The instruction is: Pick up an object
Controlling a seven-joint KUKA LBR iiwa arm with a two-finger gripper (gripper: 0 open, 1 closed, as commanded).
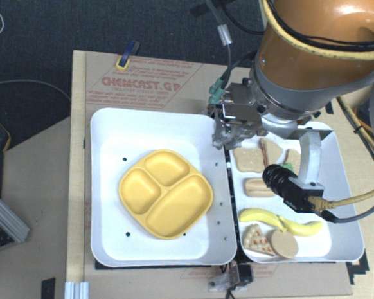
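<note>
My gripper (229, 131) hangs low over the far end of the divide between the two bins, under the arm's grey wrist. In the right bin (346, 237) lie a toast slice (248, 160) just right of the gripper, a tan bread stick (256, 188), a yellow banana (282, 222), a pizza slice (256, 239) and a round tan biscuit (286, 245). The arm hides the far part of that bin. A yellow three-compartment plate (165, 193) sits in the middle of the left bin (110, 139). Nothing shows in the gripper's grasp.
A black cylinder (288, 187) on a white bracket hangs from the arm over the right bin, with a yellow cable trailing right. A small blue and yellow item (125, 56) lies at the board's far left edge. Cables hang above the gripper.
</note>
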